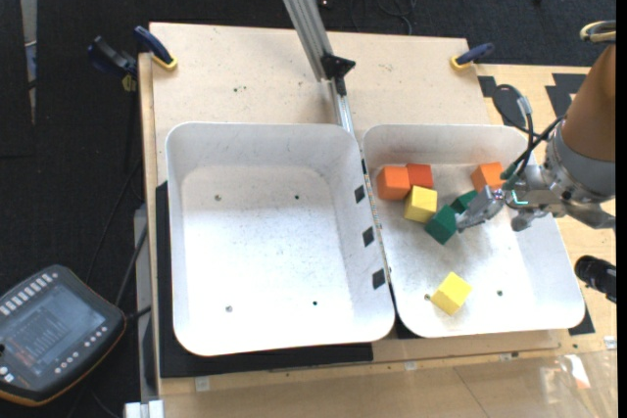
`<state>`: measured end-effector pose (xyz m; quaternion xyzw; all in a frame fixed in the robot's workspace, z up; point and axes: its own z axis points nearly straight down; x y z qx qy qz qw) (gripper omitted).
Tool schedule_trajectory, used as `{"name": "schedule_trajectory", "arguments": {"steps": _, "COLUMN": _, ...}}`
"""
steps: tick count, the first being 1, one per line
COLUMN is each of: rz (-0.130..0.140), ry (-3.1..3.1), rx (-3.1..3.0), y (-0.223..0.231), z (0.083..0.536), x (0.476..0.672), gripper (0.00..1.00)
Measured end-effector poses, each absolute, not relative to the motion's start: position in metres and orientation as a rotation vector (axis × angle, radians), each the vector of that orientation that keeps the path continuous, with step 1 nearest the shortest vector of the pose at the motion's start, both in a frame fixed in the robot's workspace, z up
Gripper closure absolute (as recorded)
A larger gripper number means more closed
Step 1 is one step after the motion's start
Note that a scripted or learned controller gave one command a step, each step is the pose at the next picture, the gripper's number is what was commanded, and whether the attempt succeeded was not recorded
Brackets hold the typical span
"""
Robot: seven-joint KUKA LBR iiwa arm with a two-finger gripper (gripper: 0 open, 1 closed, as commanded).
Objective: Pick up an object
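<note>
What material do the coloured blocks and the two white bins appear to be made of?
The yellow block and the orange block look like painted wood or matte plastic: flat colour, crisp edges, no gloss. Which one, the view cannot settle. The right bin and the left bin look like moulded plastic: rounded corners, a smooth, thin rim, dull white finish with dark speckles.
</note>
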<state>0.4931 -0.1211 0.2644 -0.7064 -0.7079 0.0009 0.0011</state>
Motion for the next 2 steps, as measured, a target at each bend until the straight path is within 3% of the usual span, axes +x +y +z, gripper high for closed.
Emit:
{"name": "schedule_trajectory", "arguments": {"steps": 1, "rz": -0.001, "ry": -2.222, "rx": -2.222, "y": -0.121, "z": 0.266, "x": 0.494, "gripper": 0.00}}
{"name": "schedule_trajectory", "arguments": {"steps": 2, "rz": 0.006, "ry": -2.217, "rx": -2.218, "y": -0.115, "z": 0.204, "x": 0.489, "gripper": 0.00}}
